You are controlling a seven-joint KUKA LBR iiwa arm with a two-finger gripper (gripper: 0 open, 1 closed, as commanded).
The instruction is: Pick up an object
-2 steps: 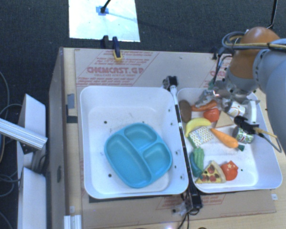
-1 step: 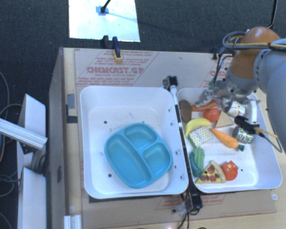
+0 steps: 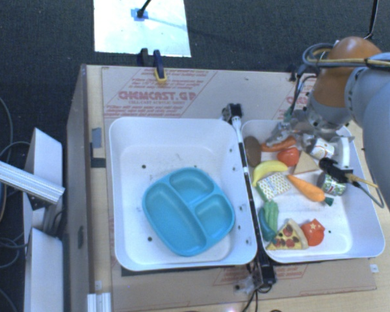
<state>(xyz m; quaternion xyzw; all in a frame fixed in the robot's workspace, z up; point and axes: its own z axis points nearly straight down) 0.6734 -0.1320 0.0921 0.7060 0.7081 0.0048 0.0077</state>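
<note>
Claw [image 3: 286, 135] sits low over back part of rt bin [image 3: 370, 236], at end of grey arm [image 3: 377, 90] w/ orange band, reaching in from rt side of view. Claw state: can't tell from this angle, released or clenched. Right by its tip are an orange-red toy [image 3: 277, 145] lying flat and a red tomato [image 3: 288, 156] just in front of that. Whether claw touches either is unclear.

Other pickable stuff, all in rt bin:
- brown lump [image 3: 252, 149] at back-left, near wall between bins
- yellow banana [image 3: 270, 169] just in front of tomato
- pale checked block [image 3: 275, 186] touching banana's front edge
- carrot [image 3: 307, 188] lying slantwise just rt of block, green end pointing rt
- green pod [image 3: 272, 212] + teal piece [image 3: 264, 225] along left wall, approx. touching
- pizza slice [image 3: 288, 235] at front, w/ red piece [image 3: 314, 233] just beside it on rt

Left bin [image 3: 127, 174] holds blue divided plate [image 3: 188, 212], 3 compartments, lying flat, toward front-rt of bin.

Bins stand side by side, walls touching, on worktop [image 3: 182, 90], which is covered by a cardboard sheet w/ red print
</note>
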